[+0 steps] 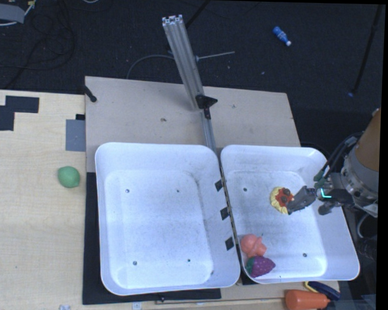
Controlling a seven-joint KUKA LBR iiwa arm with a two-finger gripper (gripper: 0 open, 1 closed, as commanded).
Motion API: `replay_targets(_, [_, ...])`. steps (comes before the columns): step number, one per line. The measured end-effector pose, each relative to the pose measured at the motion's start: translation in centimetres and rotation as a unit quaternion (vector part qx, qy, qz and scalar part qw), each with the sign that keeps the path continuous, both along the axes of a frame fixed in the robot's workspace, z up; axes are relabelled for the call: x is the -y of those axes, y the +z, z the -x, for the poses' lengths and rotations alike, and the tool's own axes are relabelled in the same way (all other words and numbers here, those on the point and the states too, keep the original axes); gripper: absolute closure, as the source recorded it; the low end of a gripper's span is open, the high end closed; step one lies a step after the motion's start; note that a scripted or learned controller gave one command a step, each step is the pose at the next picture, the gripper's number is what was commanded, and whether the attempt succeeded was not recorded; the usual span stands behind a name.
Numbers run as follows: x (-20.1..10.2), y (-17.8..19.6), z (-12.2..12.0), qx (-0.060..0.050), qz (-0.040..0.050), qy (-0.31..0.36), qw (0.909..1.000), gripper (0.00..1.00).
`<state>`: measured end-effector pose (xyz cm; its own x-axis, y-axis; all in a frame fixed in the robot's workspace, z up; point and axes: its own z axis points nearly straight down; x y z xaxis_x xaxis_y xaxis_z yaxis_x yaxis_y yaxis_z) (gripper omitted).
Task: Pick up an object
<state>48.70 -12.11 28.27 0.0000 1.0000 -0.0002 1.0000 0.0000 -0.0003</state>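
Toy: small yellow-and-red toy (281,199), right bin (308,161); likely light, rigid.
Gripper: gripper (298,202) touched it; grip state unclear.
Hold: across its narrow middle.

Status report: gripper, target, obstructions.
Gripper low in right bin, touching yellow-red toy; grasp unconfirmed. Pink toy, purple toy apart, near front-left corner.

This looks like a robotics lab. Two shallow white bins (155,220) sit side by side on a plywood bench (183,112) at the centre of the frame. An aluminium extrusion rail (184,59) rises from the bench toward the top centre. Loose cables (52,25) trail over the dark carpeted floor (299,66) along the upper edge.
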Motion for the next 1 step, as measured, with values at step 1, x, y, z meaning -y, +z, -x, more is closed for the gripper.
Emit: replay_targets(1, [0.0,0.0,0.0,0.0,0.0,0.0,1.0,0.0])
